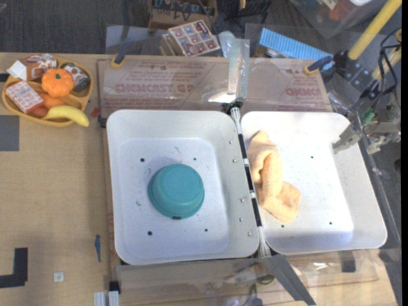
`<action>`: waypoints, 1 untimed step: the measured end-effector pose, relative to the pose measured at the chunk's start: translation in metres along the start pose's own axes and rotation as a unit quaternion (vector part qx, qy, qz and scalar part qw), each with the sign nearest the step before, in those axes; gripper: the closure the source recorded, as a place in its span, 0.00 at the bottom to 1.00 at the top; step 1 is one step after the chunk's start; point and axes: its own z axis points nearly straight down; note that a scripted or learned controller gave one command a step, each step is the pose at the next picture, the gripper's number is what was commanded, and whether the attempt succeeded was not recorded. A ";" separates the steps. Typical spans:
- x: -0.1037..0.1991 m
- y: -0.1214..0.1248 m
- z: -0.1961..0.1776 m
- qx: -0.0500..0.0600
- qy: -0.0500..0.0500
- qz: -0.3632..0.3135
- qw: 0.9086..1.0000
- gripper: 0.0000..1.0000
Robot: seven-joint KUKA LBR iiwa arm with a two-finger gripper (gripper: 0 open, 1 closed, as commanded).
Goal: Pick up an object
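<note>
White plastic forms the two shallow bins, set side by side on the wooden bench (51, 190) with their inner rims touching along a central seam.

Left bin (127, 132): contains one teal bowl (176, 190), round, resting upside down on the bin floor slightly below centre. It stands apart from all four walls. Small dark specks and a few holes mark the bare floor around it.

Right bin (331, 171): contains one crumpled yellow cloth (273, 176). The cloth lies against the left wall of this bin, beside the seam, and runs from the upper left toward the lower middle of the floor. The rest of this floor is bare.

Gripper (347, 139): located at the upper right rim of the right bin, at the end of dark hardware reaching in from the right. It is well apart from the cloth and from the bowl, and nothing is visible between its fingers. Whether the pincer is released or clenched cannot be told at this resolution.

Yellow tray (13, 101): rests on the bench at upper left, well apart from both bins. It holds a banana (67, 114), a small orange pumpkin (57, 81) and several small packets.
</note>
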 end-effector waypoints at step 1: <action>0.084 0.000 0.082 0.000 0.000 0.007 1.000 0.00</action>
